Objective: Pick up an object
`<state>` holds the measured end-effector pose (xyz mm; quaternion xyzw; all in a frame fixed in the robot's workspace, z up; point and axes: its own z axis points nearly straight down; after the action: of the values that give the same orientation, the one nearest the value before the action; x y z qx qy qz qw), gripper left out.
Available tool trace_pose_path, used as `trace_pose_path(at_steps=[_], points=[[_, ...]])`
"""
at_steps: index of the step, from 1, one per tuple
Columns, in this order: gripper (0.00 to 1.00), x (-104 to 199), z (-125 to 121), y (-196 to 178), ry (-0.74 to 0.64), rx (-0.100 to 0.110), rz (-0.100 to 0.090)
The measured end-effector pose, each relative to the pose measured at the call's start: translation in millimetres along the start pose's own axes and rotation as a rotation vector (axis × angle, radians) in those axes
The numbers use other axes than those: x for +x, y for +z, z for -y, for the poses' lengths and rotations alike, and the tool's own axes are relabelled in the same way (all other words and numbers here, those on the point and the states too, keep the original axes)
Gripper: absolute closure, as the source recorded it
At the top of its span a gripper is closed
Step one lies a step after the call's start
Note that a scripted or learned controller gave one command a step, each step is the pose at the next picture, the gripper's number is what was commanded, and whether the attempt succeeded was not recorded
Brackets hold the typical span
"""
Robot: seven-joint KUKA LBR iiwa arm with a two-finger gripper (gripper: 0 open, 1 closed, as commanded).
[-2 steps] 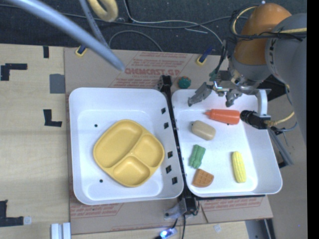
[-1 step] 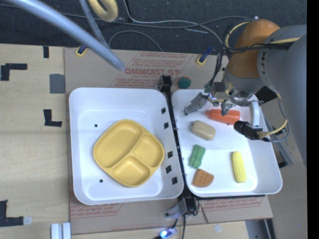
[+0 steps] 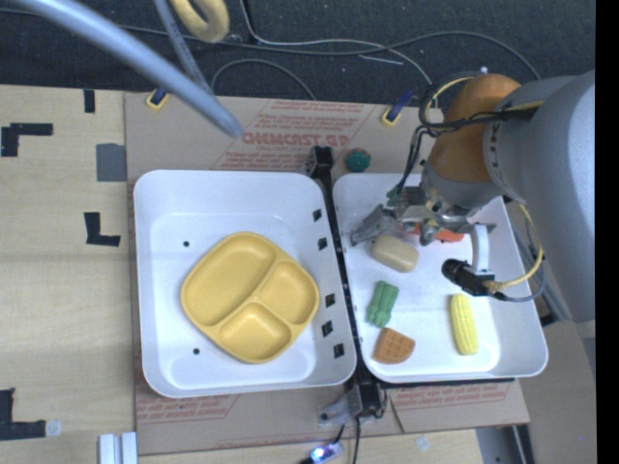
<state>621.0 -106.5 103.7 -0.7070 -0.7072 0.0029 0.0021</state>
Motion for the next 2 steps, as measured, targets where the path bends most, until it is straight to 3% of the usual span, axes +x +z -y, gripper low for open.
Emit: trace_pose_path(at_steps=[1, 2], points=[[1.00, 1, -1, -13, -0.003, -0.003, 0.000], [1.00, 12, 0, -66, -0.001, -0.008, -0.002]])
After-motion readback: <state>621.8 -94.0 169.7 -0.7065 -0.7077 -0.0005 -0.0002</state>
